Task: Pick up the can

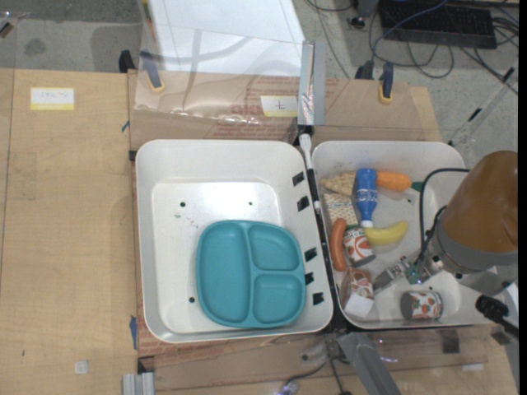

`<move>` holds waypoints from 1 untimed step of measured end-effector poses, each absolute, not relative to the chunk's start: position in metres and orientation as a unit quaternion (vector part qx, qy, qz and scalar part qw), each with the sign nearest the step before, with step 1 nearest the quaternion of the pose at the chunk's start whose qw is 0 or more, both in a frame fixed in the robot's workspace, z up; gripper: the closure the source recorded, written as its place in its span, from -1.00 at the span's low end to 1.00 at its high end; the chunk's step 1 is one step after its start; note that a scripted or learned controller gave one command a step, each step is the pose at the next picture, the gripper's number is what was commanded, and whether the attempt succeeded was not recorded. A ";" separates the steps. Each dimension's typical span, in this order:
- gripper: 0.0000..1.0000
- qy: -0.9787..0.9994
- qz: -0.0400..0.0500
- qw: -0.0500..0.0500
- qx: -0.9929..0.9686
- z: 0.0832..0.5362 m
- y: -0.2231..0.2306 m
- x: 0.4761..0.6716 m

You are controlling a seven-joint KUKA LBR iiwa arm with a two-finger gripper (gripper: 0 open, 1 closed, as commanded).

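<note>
Here, operator, is how you find things.

Arm: you see the grey arm [486,212] with its orange band reaching in from the right, low over the right bin [436,148].

End effector: it [409,270] sits in the lower middle of the right bin, dark and small beneath the wrist. You cannot tell whether it is spread or closed, and nothing shows gripped in it.

Can: the can [422,304] lies on its side near the front wall of the right bin, its red-and-white label up. It is just below the end effector and looks apart from it.

Neighbours: a second small red-and-white container [357,246] stands near the bin's middle, touching a banana [387,234] and a sausage-like item [338,243]. A blue-and-white bottle [365,194] and a carrot [394,182] lie further back. A brown-and-white packet [358,293] sits at the front left.

Left bin: it [152,220] holds a teal divided plate [249,273], well away from the work.

Step in hand: judge this as the approach, with the grasp not yet made.

Next move: you want the end effector brought toward the front wall, centred across the can's rounded body, then lowered and closed. The can may roll, and the wall close by leaves little room.
</note>
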State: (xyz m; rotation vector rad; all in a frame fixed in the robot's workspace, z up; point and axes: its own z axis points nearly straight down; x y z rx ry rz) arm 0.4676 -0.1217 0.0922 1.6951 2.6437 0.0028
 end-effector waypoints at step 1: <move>-1.00 0.739 0.000 0.001 0.674 0.114 -0.158 0.467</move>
